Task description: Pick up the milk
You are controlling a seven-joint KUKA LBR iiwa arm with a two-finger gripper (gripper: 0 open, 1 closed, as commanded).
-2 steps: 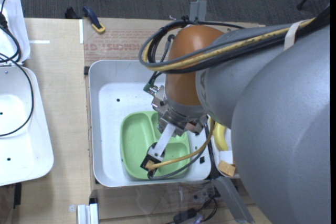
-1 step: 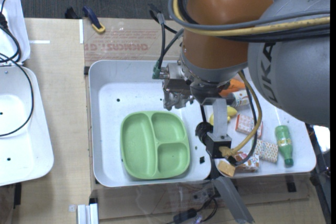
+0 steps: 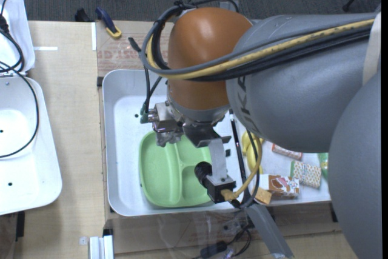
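Arm (image 3: pixel 291 70) over bin (image 3: pixel 121 130), above green tray (image 3: pixel 160 170). We see packets (image 3: pixel 285 185) right. Gripper (image 3: pixel 182 130): we cannot tell its state.

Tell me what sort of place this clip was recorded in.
Probably a robotics lab bench set up for bin picking: a grey arm with an orange band reaches over a shallow white bin holding a green divided plastic tray and small food packages, on a wooden benchtop.
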